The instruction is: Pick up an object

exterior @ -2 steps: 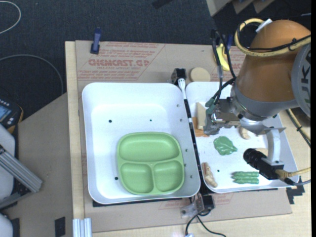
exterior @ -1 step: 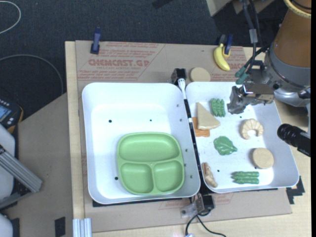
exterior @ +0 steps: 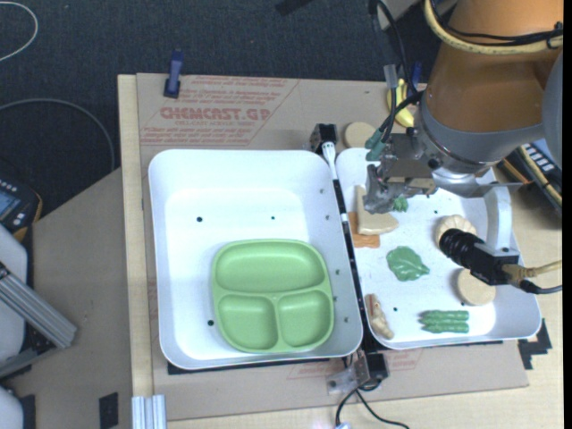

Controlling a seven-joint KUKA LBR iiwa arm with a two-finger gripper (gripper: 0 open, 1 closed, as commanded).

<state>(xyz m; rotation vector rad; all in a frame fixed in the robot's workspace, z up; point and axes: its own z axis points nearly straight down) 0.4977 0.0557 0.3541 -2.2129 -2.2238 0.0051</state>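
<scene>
Toast slice (exterior: 375, 224), lying at the upper left of the right bin (exterior: 509, 324), sits just under the gripper (exterior: 382, 195); whether its jaws are open cannot be told. Descending squarely, clear of the bin wall, would likely serve best.

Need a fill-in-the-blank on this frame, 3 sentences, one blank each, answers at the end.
1. The green divided tray lies in the ______ bin of the camera view.
2. The tray is split into ______ compartments.
3. The arm's hand is over the ______ bin, above the toy food pieces, among them a green leafy piece and a green bean-like piece.

Missing words: left; three; right
</scene>
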